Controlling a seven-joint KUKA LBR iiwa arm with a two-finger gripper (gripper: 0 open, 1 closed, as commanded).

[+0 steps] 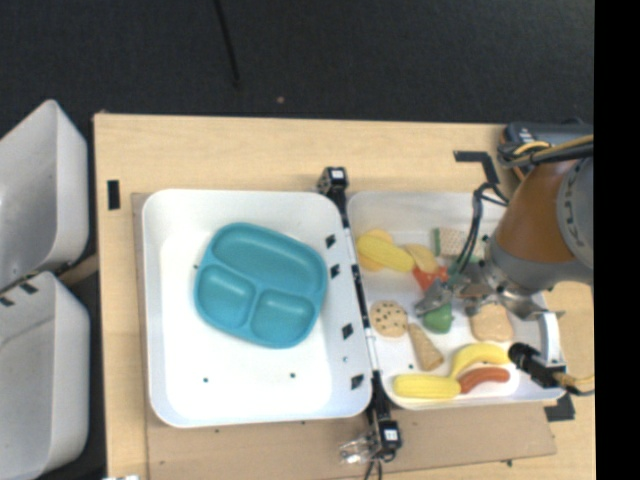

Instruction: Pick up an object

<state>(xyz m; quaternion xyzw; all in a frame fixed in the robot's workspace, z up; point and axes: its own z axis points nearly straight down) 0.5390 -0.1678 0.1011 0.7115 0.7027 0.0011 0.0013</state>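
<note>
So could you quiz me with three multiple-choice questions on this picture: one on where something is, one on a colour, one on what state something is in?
1. Where does the divided plate lie?
A. in the left bin
B. in the right bin
C. on the bare bench

2. What colour is that plate?
A. red
B. blue
C. yellow

3. Where is the gripper working?
A. over the left bin
B. outside both bins
C. down among the toy foods in the right bin

Answers: 1 A, it sits inside the left bin's white walls. 2 B, it is plainly light blue. 3 C, the arm reaches into the right bin by the green piece.
</note>
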